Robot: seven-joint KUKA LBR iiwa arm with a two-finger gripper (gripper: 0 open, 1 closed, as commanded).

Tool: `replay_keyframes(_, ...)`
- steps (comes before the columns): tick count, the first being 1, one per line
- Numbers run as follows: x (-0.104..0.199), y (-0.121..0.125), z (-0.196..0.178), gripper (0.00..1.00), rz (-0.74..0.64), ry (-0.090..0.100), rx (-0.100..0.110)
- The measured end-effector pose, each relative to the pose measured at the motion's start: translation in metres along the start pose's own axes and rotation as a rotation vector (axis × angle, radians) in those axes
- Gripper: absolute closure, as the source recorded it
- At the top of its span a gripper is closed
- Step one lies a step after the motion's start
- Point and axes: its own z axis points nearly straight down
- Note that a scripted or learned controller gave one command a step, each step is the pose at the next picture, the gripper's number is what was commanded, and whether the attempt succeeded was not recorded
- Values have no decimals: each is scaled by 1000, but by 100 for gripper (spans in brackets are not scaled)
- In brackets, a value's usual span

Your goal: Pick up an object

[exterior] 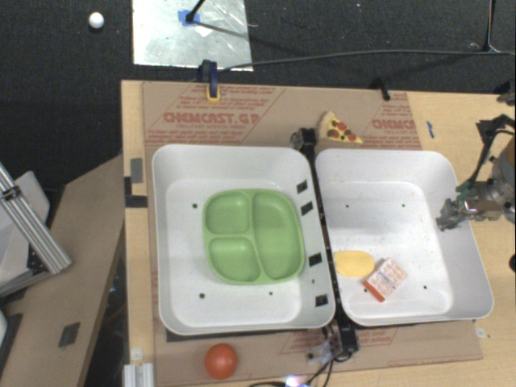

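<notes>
The gripper (448, 216) sits out at the right rim of the right bin (472, 285), low over the bin's edge, and whether it is parted or closed I cannot tell from up here, it's too small and blurred against the rim. Nothing shows clamped in it. Down in the right bin, near its front left corner, lies a flat yellow oval piece (354, 263), and just beside it on the right, a small orange-and-white packet (385, 279) lying tilted, the two close together and well apart from the gripper. Over in the left bin (173, 216) a green divided plate (253, 235) rests flat in the middle, three compartments showing. Outside the bins, a toy pizza slice (339, 128) lies on the board just behind the gap between them, and a red-orange ball (221, 360) sits on the bench in front of the left bin. A small white ball (97, 20) rests far back on the dark surface.
</notes>
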Motion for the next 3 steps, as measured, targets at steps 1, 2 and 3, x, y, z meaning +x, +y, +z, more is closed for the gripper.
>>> replay_keyframes(1,60,17,6,100,-6,4,4)
replay_keyframes(2,109,28,-3,100,-6,4,4)
replay_keyframes(3,157,42,-8,100,-5,4,4)
